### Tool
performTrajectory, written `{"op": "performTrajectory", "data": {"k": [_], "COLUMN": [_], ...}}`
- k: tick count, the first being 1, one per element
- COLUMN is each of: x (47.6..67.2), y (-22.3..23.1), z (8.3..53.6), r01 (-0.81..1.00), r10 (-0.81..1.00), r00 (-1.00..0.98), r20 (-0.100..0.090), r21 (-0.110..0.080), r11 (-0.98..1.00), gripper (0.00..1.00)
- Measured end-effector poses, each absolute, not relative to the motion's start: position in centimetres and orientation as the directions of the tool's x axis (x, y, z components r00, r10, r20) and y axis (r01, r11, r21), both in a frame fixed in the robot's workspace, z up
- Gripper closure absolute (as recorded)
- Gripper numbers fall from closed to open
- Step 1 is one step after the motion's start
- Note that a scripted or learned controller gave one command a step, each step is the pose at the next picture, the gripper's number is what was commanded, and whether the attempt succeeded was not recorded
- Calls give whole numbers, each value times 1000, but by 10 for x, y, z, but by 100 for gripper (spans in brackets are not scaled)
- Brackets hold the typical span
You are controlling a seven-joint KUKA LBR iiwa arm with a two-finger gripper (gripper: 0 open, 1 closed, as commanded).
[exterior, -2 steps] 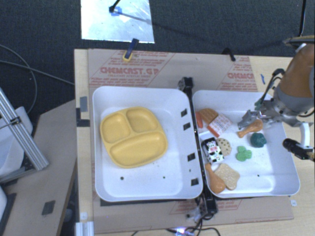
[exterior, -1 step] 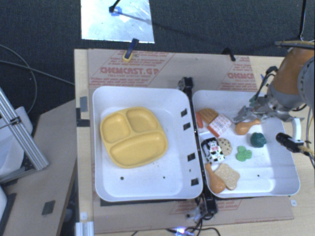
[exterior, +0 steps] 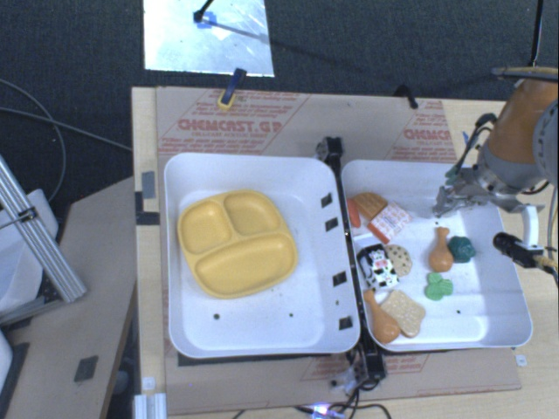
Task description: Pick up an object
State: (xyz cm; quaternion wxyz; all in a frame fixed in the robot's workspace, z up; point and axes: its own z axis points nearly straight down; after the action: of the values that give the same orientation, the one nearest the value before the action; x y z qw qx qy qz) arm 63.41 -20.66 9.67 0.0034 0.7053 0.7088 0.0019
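The right bin (exterior: 498, 321) holds several toy foods. An orange drumstick (exterior: 439, 251) lies beside a teal piece (exterior: 462, 250), with a green broccoli-like piece (exterior: 438, 286) below them. At the bin's left side are a waffle (exterior: 370, 204), a red and white packet (exterior: 389, 222), a spotted cookie (exterior: 399, 258), a black and white piece (exterior: 377, 269), a toast slice (exterior: 404, 312) and an orange piece (exterior: 381, 318). My gripper (exterior: 447, 201) hangs over the bin's upper right part, just above the drumstick, with nothing visibly in it.
A yellow divided plate (exterior: 238, 243) lies in the left bin (exterior: 201, 334). A black divider with clips (exterior: 336, 225) runs between the bins. The grey arm with its orange band (exterior: 524, 120) enters from the right. A silver sheet (exterior: 208, 24) lies behind the bench.
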Motion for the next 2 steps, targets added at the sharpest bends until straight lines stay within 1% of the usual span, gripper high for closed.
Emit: {"op": "performTrajectory", "data": {"k": [1, 2], "x": [555, 485], "y": [-175, -135], "z": [84, 84], "r01": [1000, 1000], "r10": [1000, 1000], "r00": [1, 0], "r20": [3, 3], "r21": [-6, -4], "r11": [-1, 0], "gripper": [100, 100]}}
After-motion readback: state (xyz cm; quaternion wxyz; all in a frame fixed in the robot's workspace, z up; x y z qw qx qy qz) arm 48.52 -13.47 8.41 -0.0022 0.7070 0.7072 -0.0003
